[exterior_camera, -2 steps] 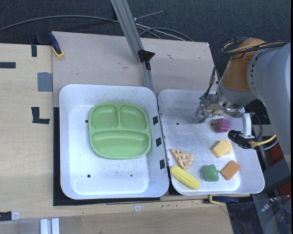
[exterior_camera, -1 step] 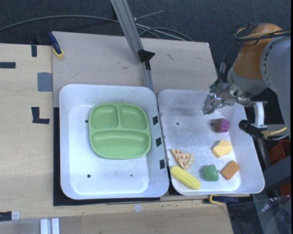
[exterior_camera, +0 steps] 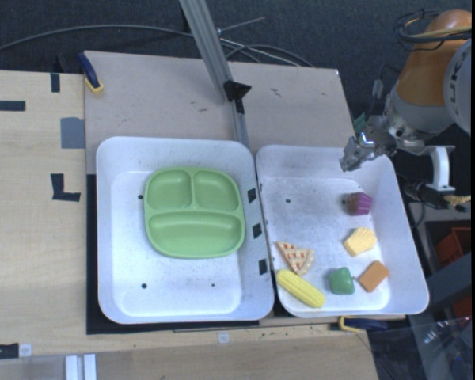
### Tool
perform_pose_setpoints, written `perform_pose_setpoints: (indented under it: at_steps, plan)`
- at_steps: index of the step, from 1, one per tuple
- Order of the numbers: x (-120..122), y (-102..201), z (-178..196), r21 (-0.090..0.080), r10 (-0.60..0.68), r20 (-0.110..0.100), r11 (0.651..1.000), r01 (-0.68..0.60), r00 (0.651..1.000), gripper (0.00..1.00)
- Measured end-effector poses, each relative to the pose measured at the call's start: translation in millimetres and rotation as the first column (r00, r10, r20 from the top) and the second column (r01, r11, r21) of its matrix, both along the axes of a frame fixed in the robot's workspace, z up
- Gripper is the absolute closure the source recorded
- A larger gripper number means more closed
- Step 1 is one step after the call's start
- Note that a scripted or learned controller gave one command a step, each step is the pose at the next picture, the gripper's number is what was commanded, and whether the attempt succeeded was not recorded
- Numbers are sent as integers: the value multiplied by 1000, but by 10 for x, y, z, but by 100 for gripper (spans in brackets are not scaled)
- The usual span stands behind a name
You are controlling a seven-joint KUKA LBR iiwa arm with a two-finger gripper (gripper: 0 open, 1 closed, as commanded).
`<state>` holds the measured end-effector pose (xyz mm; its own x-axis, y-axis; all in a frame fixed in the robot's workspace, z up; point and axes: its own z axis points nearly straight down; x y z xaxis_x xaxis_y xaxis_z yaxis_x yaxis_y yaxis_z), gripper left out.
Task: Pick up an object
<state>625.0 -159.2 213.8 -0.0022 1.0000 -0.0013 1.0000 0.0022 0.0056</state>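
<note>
The grey two-finger gripper (exterior_camera: 355, 158) is seen hovering over the right white bin's (exterior_camera: 404, 212) top edge; whether it's open can't really be told. Nothing's seen held. Just below it sits a small purple toy (exterior_camera: 357, 203), with yellow corn (exterior_camera: 301, 288) nearer the front.

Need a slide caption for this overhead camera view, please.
Gripper above right bin with toy foods; green divided plate in left bin.
</note>
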Motion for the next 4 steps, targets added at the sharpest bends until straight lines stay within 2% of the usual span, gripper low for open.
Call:
perform_pose_setpoints:
  at_steps: [1,2,3,4]
  plan:
    - [13,3,518,0,0,0,1000,0,1000,100]
    - [15,514,533,2,4,-6,1000,-4,1000,100]
    - [11,1077,399,3,5,-8,1000,-5,1000,100]
    - [106,1711,369,3,6,-7,1000,-6,1000,100]
